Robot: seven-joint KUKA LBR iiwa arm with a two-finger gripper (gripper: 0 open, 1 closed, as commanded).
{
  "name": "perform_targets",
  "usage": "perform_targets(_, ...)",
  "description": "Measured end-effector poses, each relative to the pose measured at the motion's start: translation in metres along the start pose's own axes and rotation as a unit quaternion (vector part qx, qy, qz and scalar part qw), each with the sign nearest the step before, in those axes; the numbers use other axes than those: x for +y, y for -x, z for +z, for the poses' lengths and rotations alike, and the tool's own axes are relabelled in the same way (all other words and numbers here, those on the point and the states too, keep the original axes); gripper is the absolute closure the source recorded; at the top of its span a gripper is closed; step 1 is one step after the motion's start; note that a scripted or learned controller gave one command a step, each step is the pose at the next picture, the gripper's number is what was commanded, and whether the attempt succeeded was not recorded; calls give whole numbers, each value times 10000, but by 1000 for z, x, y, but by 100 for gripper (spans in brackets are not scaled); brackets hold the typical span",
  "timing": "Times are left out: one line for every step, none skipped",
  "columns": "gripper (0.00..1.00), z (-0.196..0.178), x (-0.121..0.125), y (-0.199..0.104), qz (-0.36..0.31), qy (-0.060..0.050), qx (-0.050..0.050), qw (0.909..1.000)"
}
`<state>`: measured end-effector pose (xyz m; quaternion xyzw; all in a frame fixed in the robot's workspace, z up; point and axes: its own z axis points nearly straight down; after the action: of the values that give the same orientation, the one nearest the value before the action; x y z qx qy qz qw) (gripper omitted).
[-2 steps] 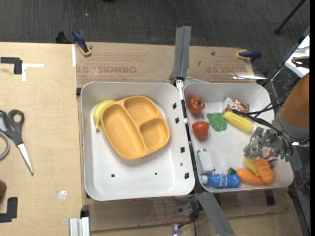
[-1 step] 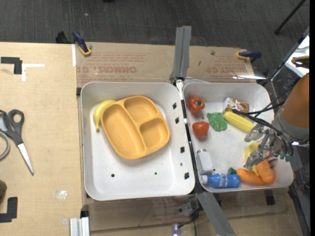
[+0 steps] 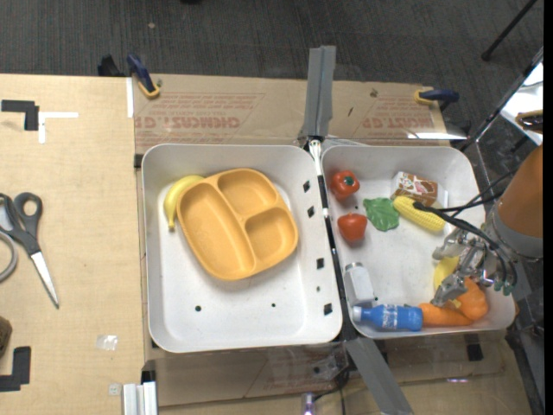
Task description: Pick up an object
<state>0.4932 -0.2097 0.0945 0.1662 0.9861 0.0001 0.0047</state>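
Gripper (image 3: 462, 275): you see it low in the right bin (image 3: 393, 271), above the carrot (image 3: 449, 312).
Jaws: you cannot tell their spread.
Risk: crowding from banana (image 3: 443, 272) and blue bottle (image 3: 389, 317) may spoil your grasp.

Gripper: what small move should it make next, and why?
Probably a short descent. The gripper hangs low in the right bin, near the carrot and a yellow piece, and no object shows between its fingers.

Banana (image 3: 176, 199) mostly hidden behind the yellow divided plate (image 3: 238, 223).
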Motion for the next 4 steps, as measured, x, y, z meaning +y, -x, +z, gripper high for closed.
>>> perform_targets(100,-11,1,2,-16,0,-21,10000)
perform_targets(100,3,55,40,456,-6,25,9990)
perform_targets(0,3,55,40,455,-7,26,9990)
perform_targets(100,-7,56,41,440,-5,7,9990)
